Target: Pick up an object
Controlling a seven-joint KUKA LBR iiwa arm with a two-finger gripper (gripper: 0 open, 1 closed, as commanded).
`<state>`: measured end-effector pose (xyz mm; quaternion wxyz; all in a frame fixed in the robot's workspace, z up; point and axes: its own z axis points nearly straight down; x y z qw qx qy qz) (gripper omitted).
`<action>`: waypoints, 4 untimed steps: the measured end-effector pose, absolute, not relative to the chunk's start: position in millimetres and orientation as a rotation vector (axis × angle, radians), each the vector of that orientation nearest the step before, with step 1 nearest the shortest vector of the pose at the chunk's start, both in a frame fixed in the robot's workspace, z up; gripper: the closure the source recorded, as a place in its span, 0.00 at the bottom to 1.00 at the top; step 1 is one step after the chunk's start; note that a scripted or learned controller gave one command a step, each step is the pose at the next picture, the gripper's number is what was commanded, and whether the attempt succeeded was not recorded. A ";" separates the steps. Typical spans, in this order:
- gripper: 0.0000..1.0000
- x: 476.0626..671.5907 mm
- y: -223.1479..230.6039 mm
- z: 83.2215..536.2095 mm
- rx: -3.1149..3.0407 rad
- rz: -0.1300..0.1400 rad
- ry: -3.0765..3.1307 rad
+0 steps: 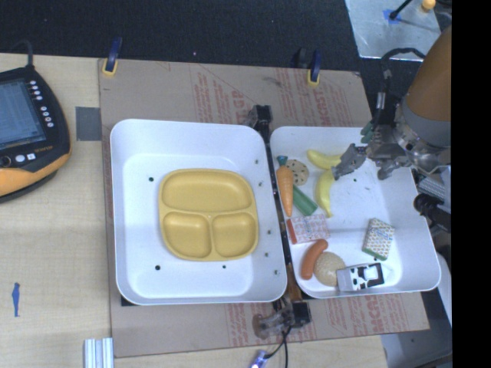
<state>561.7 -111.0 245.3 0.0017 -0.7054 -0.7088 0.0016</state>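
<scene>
The gripper (367, 159) hangs over the upper right part of the right bin (414, 263), its two dark fingers spread apart with nothing between them, the arm (431, 83) coming in over the bin's right rim. Just left of the fingertips lie two bananas, one (322, 159) near the bin's top edge and the other (326, 192) below it, pointing downward. The things to pick crowd the bin's left side: a carrot (285, 189) runs along the left wall, with a round cookie (298, 172) and a green piece (304, 201) beside it, and a red-patterned packet (309, 226) lower down. A sausage (312, 257) and a pale bun (330, 267) sit near the bottom edge, touching a black-and-white box (360, 277) at the rim. A small patterned box (378, 238) stands apart toward the right. The bin's middle, under and below the gripper, is bare white floor. The left bin (130, 205) holds a yellow divided tray (209, 212), with bare margin all around.
</scene>
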 end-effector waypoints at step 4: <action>1.00 567.1 -38.8 192.7 -2.210 0.004 -2.231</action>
